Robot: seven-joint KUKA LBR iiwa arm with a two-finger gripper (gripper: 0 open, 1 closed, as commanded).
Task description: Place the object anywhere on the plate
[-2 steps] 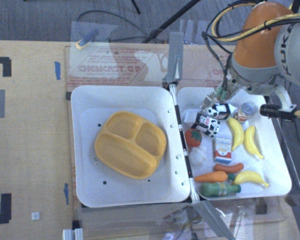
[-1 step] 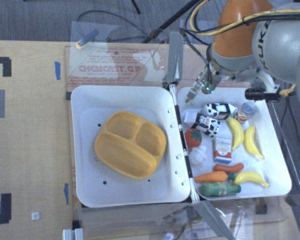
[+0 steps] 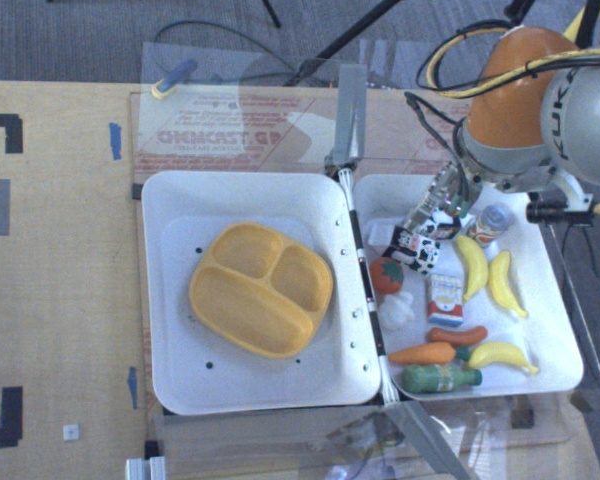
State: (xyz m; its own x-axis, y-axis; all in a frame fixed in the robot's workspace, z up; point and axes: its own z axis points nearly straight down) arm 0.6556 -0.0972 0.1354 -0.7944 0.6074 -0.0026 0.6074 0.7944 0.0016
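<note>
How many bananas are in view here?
3, all in the right bin: two side by side near the middle, one at the front. The arm may hide more.

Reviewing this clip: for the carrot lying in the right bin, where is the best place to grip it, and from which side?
Grip the carrot across its thick middle, coming straight down from above. It lies flat, pointing left to right, so the fingers would likely close front and back. Room is tight: the green bottle sits just in front and the red sausage just behind. The gripper is near the black-and-white toy.
</note>
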